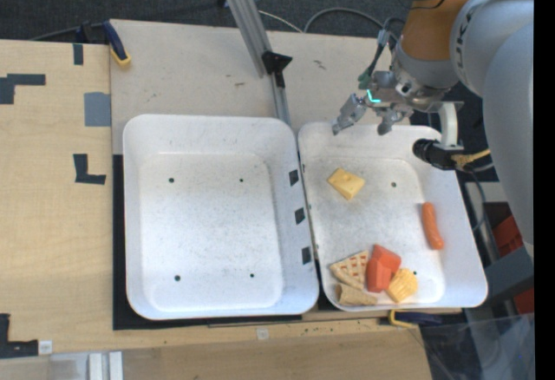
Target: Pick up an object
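The gripper [367, 120] is hanging over the far rim of the right bin [451, 196], fingers spread apart with nothing between them, so this is looking like the approach step, with no pick made yet. The closest candidate is the yellow cheese wedge [346, 184], lying alone on the bin floor, just nearer the camera than the fingertips and a touch to their left. The next move is calling for the arm to come forward over that wedge, drop, and close across its sides. The orange carrot [432, 226] is lying near the right wall, well apart from the wedge. In the near corner a waffle piece [350, 270], a red block [382, 268] and a small yellow corn-like piece [402, 285] are crowding together, touching, which I'd judge a harder grab. The left bin [139, 196] is sitting beside it. The arm is reaching in from the right, wrist pitched downward, orange band above, though how high the fingertips are hovering is hard to say from this slant
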You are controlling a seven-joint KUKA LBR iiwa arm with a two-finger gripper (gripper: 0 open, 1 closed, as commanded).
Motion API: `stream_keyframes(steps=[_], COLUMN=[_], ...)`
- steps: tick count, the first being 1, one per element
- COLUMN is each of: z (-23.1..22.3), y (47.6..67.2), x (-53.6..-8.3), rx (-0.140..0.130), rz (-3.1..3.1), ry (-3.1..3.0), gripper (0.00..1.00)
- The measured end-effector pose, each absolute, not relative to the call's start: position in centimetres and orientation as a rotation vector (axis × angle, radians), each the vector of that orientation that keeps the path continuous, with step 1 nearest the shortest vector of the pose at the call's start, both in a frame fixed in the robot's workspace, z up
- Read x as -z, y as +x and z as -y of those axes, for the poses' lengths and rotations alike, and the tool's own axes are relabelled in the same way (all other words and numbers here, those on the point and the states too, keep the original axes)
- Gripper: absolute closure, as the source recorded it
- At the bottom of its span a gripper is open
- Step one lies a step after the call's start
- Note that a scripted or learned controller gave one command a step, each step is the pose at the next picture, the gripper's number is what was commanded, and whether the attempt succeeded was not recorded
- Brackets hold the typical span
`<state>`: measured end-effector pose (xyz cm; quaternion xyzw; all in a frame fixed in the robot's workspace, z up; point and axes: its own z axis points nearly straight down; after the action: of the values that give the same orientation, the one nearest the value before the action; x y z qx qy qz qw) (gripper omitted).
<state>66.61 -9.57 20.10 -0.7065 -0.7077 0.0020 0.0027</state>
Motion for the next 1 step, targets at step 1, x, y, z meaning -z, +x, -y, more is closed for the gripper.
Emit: stream_keyframes(steps=[1], z=[9.58], y=[66.72], x=[-20.41], rx=[-0.002], rz=[2.224], ry=[-2.217], gripper=[0.00])
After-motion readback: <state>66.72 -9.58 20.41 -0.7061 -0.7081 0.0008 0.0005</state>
